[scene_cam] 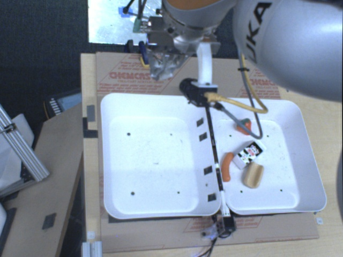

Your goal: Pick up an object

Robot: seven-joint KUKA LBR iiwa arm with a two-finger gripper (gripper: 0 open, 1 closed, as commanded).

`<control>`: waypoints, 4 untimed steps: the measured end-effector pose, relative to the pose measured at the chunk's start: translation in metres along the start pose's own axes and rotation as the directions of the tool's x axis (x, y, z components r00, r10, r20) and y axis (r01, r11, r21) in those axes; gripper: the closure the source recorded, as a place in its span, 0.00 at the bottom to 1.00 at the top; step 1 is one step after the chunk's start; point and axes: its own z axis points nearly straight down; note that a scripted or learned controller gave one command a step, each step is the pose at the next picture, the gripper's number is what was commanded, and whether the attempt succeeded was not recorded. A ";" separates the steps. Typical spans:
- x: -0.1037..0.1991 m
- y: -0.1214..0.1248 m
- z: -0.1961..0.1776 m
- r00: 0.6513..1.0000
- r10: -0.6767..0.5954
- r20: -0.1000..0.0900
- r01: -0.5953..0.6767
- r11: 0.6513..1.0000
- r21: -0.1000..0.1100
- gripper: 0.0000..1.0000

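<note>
Several small objects lie in the right bin (300, 143). An orange sausage-shaped piece (227, 166) rests near the divider. Beside it are a small black, white and red box (250, 152) and a tan bread-like piece (253, 175). A red and green piece (244, 125) sits farther back, partly behind a grey cable. My gripper (163, 66) hangs over the cardboard just beyond the far edge of the left bin (123, 106), well away from all the objects. It looks blurred, and nothing shows in it.
A yellow and a grey cable (252, 108) loop from the wrist over the back of the right bin. A black strip with clips (211, 154) runs between the bins. An aluminium rail (21, 149) stands at the left, off the bench.
</note>
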 end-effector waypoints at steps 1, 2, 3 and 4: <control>-0.001 0.029 -0.071 1.000 0.001 -0.005 -0.001 1.000 -0.018 1.00; 0.000 -0.049 -0.005 1.000 0.001 0.000 -0.001 1.000 0.001 1.00; 0.000 -0.031 -0.097 1.000 0.001 -0.006 -0.001 1.000 -0.019 1.00; -0.001 0.016 -0.008 1.000 0.008 0.001 -0.008 1.000 -0.005 1.00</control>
